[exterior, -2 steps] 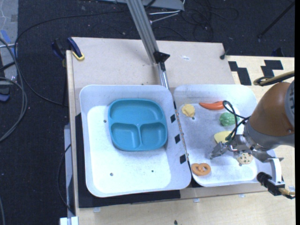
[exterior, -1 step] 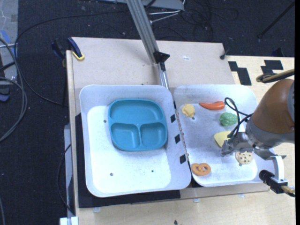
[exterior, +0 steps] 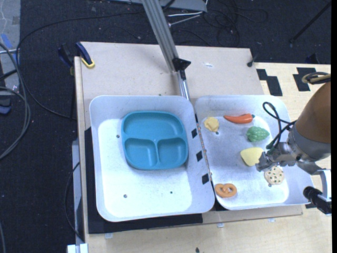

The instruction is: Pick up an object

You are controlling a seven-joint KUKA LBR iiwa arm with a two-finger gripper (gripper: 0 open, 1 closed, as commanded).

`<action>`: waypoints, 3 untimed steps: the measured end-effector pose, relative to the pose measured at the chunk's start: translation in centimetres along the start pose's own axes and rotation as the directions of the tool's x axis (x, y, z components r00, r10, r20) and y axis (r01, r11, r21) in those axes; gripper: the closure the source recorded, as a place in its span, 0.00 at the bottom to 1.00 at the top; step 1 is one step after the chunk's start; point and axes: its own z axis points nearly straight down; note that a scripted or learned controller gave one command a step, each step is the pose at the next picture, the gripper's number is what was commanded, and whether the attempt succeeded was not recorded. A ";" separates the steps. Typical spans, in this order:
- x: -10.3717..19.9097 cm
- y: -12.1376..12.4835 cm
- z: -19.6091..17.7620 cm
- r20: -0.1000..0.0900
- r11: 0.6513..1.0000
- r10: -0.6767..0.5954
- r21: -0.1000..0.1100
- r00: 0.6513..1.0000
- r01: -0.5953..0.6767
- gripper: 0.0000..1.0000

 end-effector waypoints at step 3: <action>5.4 1.8 -7.2 -0.003 1.000 -0.010 0.001 1.000 0.010 1.00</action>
